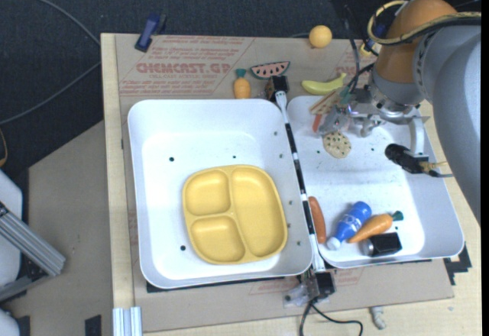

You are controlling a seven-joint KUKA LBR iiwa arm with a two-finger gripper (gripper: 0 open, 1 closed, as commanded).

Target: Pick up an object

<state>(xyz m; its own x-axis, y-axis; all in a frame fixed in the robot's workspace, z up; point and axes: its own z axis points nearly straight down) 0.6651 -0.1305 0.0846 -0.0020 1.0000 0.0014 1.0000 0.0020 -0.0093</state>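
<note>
A yellow tray [233, 214] lies in 1 white bin [153, 143]; a tan, dark-speckled cookie [336, 145], blue bottle [350, 222] and orange carrot [374, 225] in the other.

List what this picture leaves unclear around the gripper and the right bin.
- Gripper: blurred and partly under the wrist; finger state unreadable.
- Cookie: touching the gripper or just below it, unclear.
- Right bin: far corner covered by the arm.
- Black block: too small to identify.

Red lettering reading "CHEMCAST GP" is printed, repeated in rows, on the brown paper-covered counter [191, 59] behind the left white bin [145, 174]; smaller print stays unreadable.
</note>
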